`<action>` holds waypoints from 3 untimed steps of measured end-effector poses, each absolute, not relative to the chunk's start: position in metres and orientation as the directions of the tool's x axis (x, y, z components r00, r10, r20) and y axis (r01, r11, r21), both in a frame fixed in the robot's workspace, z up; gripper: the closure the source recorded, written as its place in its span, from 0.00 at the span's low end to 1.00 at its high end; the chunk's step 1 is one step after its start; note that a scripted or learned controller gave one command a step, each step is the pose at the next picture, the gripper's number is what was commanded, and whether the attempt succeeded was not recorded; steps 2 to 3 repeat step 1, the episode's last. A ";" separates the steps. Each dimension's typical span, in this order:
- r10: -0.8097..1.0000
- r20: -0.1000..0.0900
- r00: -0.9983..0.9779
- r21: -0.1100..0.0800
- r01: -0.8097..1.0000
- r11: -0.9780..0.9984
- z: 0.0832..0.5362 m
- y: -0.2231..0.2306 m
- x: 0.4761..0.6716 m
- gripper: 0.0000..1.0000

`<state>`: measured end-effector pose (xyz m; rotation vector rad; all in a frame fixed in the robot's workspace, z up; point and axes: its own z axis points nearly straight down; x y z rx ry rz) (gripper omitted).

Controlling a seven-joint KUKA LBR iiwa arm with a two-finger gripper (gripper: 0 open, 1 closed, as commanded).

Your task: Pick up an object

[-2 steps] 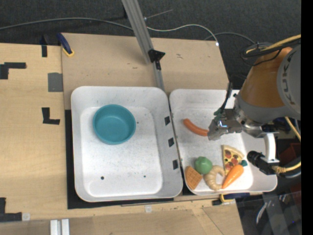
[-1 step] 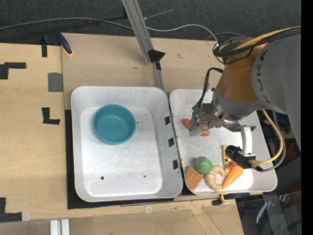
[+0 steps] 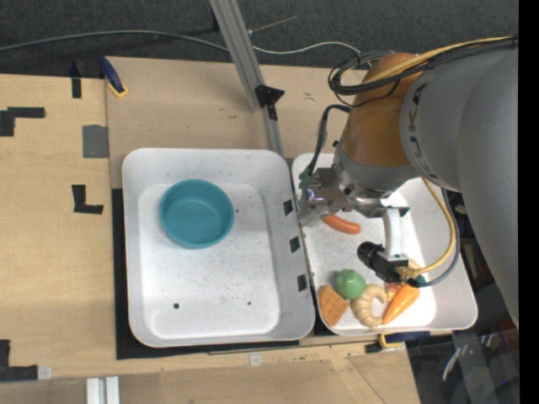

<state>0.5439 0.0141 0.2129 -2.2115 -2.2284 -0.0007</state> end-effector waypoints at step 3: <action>1.000 0.001 -0.006 -0.001 1.000 0.006 0.211 0.057 0.564 1.00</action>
